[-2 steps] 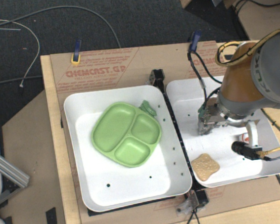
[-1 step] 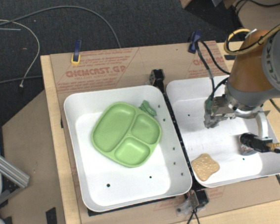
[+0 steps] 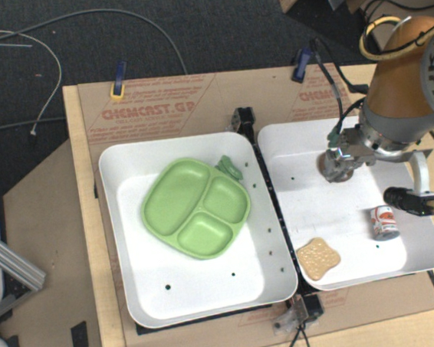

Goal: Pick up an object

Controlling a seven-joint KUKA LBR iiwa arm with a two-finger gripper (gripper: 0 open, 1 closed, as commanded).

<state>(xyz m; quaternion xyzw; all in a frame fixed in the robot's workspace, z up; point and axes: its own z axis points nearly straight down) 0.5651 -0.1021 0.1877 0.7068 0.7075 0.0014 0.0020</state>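
Observation:
In the right bin (image 3: 299, 149) lie a small red and white can (image 3: 385, 222) near the right side and a tan cracker-like piece (image 3: 318, 258) at the front left corner. My gripper (image 3: 338, 165) hangs over the bin's upper middle, pointing down, well behind and left of the can. The wrist hides its fingertips. In the left bin (image 3: 125, 217) rests a green divided plate (image 3: 197, 207) with a small dark green object (image 3: 230, 168) at its upper right edge.
The grey and orange arm (image 3: 403, 72) reaches in from the upper right over the right bin's far side. A black part (image 3: 409, 200) sticks out just above the can. Black clamps (image 3: 243, 118) sit between the bins. Cardboard surrounds both bins.

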